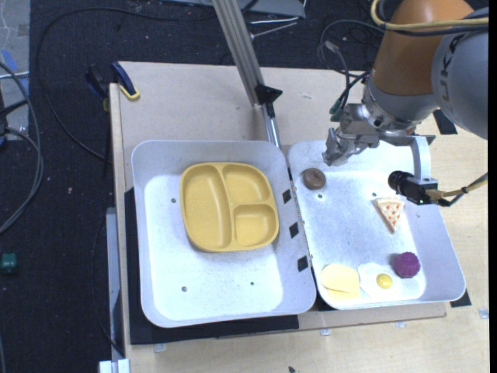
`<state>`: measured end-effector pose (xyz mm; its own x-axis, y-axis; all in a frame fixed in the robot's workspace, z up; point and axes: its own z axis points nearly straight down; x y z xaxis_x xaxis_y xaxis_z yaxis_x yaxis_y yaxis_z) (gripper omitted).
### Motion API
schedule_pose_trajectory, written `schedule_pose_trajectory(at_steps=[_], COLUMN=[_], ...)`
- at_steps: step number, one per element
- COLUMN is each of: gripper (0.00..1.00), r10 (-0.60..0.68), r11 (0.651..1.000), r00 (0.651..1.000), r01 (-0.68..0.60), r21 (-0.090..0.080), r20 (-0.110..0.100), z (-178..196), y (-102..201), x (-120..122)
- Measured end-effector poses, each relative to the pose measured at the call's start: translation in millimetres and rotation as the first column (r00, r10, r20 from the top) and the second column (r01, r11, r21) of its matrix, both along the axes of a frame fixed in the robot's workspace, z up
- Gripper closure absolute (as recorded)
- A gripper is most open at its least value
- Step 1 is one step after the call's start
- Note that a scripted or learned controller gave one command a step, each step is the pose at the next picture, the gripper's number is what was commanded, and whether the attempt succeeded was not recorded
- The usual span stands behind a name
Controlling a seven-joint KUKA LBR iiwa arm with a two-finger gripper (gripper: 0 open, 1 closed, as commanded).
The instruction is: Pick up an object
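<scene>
In the right bin (349, 216) lie a small brown round piece (314, 179) near the far left corner, a pizza slice (390, 212) at the right, a purple ball (405, 265), a fried egg (380, 279) and a pale yellow piece (340, 280) along the near side. My gripper (335, 152) hangs over the bin's far edge, just right of and beyond the brown piece. I see nothing held in it.
A yellow divided plate (230, 206) sits in the left bin (163, 286). A slanted metal pole (242, 45) runs down to the bins' far junction. A black fitting with a cable (411, 186) sits at the right bin's right side.
</scene>
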<state>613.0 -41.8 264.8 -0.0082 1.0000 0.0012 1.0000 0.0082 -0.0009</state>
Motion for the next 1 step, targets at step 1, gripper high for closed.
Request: schedule_pose_trajectory(at_steps=[1], gripper=[1.0], r10=[0.0], r11=[1.0], r00=[1.0], r01=[0.0], r21=[-0.001], r20=[0.0], z=[-8.0], y=[54.9], x=[-0.7])
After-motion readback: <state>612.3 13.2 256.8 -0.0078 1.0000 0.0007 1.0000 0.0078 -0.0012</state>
